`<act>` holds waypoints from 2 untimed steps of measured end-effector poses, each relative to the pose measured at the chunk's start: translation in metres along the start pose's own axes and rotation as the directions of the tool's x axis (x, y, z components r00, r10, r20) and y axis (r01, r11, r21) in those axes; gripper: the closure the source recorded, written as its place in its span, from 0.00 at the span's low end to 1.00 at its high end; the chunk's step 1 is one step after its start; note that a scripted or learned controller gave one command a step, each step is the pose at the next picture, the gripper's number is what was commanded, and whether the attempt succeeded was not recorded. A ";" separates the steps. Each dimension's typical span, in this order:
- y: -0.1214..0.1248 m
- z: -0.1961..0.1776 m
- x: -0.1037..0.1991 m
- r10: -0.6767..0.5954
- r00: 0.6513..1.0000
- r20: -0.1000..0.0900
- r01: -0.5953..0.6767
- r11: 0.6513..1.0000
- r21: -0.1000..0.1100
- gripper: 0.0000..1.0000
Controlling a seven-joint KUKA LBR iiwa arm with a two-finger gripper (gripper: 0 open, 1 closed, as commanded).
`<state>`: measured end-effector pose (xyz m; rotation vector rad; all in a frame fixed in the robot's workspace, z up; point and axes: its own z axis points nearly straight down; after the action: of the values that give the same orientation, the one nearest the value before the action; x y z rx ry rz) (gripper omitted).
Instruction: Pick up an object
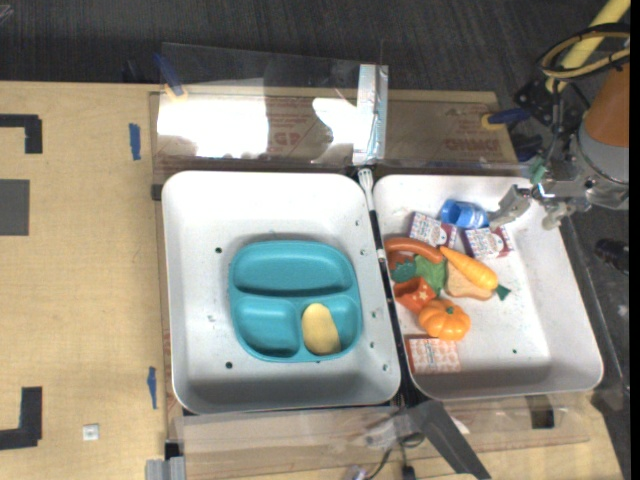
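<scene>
In right bin [560, 298] | carrot [470, 267] long axis diagonal, tip upper-left

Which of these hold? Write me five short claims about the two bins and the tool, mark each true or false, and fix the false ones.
1. The teal tray sits in the left bin. True.
2. The yellow potato-like piece lies in the right bin. False: it rests in a lower compartment of the teal tray, in the left bin.
3. The toy carrot is in the right bin, among the other toy foods. True.
4. The small orange pumpkin is clamped in the tool. False: it lies on the bin floor, apart from the tool.
5. The tool hovers over the left bin. False: it is at the upper right part of the right bin, near the blue item.
</scene>
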<state>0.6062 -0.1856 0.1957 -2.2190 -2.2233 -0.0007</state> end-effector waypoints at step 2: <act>-0.031 0.108 0.044 -0.046 0.999 0.001 0.046 0.999 -0.005 0.00</act>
<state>0.5747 -0.1418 0.0874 -2.1709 -2.2767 -0.0055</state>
